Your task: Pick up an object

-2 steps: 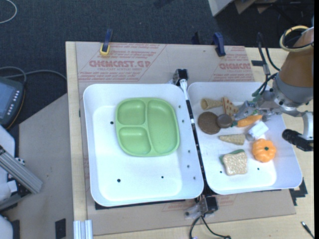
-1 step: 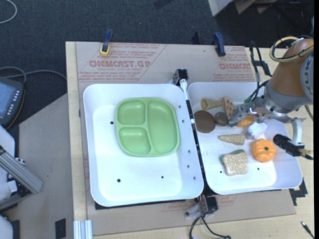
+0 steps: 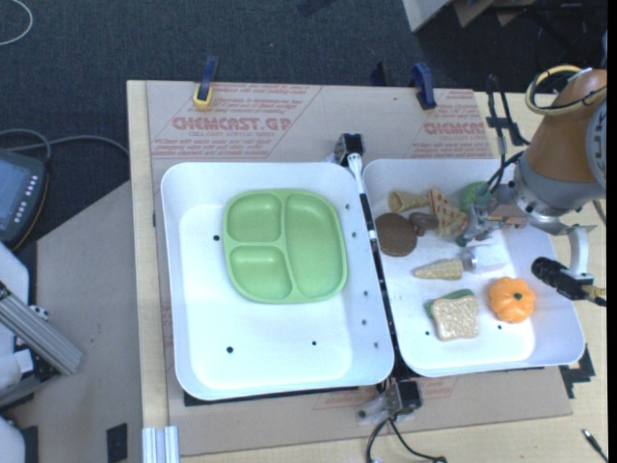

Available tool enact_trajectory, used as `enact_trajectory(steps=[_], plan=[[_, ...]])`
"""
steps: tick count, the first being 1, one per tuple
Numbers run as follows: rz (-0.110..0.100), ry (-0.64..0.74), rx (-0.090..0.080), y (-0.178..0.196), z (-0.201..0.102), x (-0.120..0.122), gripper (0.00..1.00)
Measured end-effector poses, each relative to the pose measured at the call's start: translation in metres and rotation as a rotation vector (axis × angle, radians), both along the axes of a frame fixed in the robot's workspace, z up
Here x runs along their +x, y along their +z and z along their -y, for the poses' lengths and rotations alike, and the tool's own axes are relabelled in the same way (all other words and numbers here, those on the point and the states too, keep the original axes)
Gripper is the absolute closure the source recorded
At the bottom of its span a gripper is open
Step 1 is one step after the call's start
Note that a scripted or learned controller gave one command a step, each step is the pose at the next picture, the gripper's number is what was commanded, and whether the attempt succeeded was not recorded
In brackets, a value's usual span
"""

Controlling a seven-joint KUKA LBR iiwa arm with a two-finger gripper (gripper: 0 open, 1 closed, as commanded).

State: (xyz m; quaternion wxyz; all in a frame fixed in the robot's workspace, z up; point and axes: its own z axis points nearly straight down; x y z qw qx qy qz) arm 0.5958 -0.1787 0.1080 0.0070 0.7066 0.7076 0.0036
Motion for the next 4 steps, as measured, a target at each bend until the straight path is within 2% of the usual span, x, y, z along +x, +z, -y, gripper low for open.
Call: enact_trajectory(steps=[1,2,3,4], plan=[[-0.008,0.000,0.002,0.048,-0.003,0.009,1.00],[-0.007,0.001,0.002,0.101,-0.013,0.010,1.00],[-0.010,0.000,0.003,0.118,-0.013,0.011,1.00],[-0.011,0.004,0.005,0.108,-0.066,0.034,1.00]])
